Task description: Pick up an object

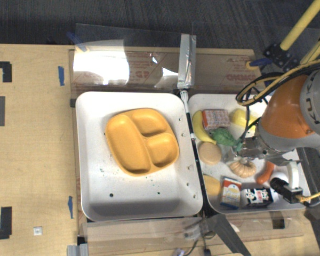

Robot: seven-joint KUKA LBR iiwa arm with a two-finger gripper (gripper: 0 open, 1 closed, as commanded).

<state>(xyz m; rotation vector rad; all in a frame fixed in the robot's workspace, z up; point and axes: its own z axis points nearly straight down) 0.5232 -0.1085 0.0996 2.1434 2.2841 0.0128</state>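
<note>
Glossy yellow plastic tray (pixel 142 140), smooth white plastic bins (pixel 90 159), matt brown cardboard bench (pixel 29 143)

Grey arm (pixel 309 97) with broad orange band (pixel 285 113), black and yellow cables (pixel 256 87) alongside.

Mixed toy foods (pixel 224 137) crowd the right bin (pixel 296 207).

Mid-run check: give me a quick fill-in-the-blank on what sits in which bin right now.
The yellow divided plate lies in the ____ bin.
The banana lies in the ____ bin.
The arm's band above the wrist is ____.

Missing words: left; right; orange.
</note>
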